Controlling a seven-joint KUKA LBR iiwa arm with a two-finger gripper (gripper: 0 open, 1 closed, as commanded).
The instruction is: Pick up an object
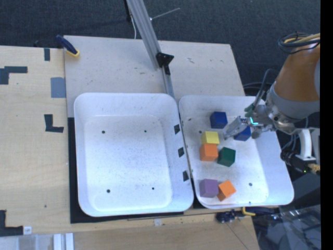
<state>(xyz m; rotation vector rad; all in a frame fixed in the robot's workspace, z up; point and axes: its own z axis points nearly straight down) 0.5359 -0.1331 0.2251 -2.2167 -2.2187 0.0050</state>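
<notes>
Jaws on the gripper (240,128) sit over the right bin (270,165), whether open or closed I cannot tell. Left lies a blue block (218,120); another blue block (243,134) touches underneath.

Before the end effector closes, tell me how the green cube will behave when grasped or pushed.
The green cube looks rigid with flat faces, so it should slide, not roll. It seems small and probably light. It sits close beside the orange cube, so a push may nudge that too.
</notes>
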